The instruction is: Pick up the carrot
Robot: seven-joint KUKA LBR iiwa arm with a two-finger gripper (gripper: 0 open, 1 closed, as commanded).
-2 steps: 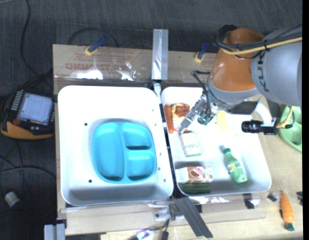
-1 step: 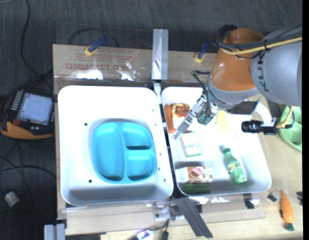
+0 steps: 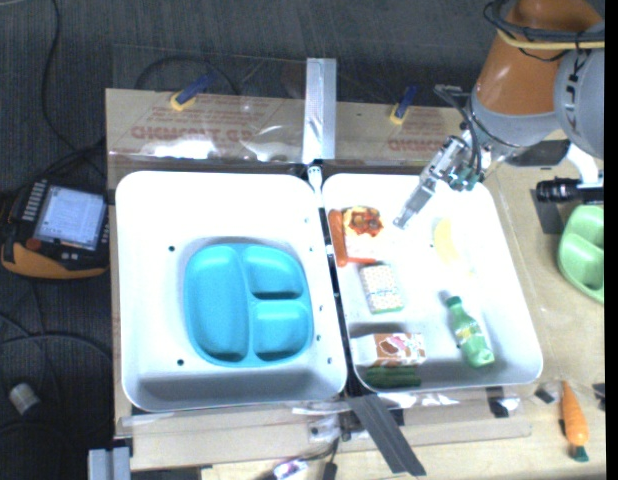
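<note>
Carrot point(image 3: 336, 234) is lying lengthwise against the left wall of the right bin point(image 3: 517, 298), just beside a crumpled orange-and-red packet point(image 3: 365, 220). The gripper point(image 3: 403, 217) is hanging over the far part of the same bin, slanting down toward that packet, near the carrot but apart from it. It is carrying nothing that can be seen, and at this angle there is no telling how far open the claw is. A pale yellow piece point(image 3: 445, 239) is sitting to the right of the gripper, a patterned box point(image 3: 381, 288) is resting mid-bin, and a green bottle point(image 3: 469, 333) is lying nearer the front. A blue divided plate point(image 3: 247, 303) is sitting in the left bin point(image 3: 149, 208).
</note>
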